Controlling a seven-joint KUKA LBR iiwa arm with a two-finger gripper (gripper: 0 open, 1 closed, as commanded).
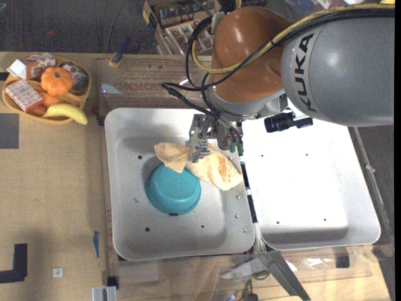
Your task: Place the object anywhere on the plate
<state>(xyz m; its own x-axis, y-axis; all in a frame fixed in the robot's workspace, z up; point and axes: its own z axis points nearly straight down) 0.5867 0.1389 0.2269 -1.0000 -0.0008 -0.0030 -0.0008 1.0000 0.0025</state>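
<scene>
down at the near edge, just lying flat: bench (50, 218) of pale wood, bearing two shallow white bins side by side. nearest inside the left bin (125, 224): teal plate (174, 190), round, sitting on the bin floor a little toward the middle. touching the plate's far rim and partly overlapping it: tan crumpled object (216, 171), looking like a soft cloth or a flatbread, spreading from the plate's upper left across to its upper right, with most of its bulk lying off the plate on the bin floor, toward the divider between the bins. right bin (313, 193) lying beside, its white floor showing a few dark dots.

hanging directly over the tan object: gripper (213, 144), pointing down into the left bin, its tips sitting at or just above the object's upper edge. cannot tell how wide it is standing, nor whether anything is caught in it, since the metal parts are blurring together against the cloth.

rising behind it: orange band (247, 49) and the big grey arm (344, 61), reaching in from the right, with black and yellow cables looping round the wrist.

farther off, at the bench's far left corner: shallow basket (37, 113) holding a banana (66, 112), a small orange pumpkin-like fruit (56, 81) and some boxes. beyond the bench, dark floor and cluttered crates.
</scene>
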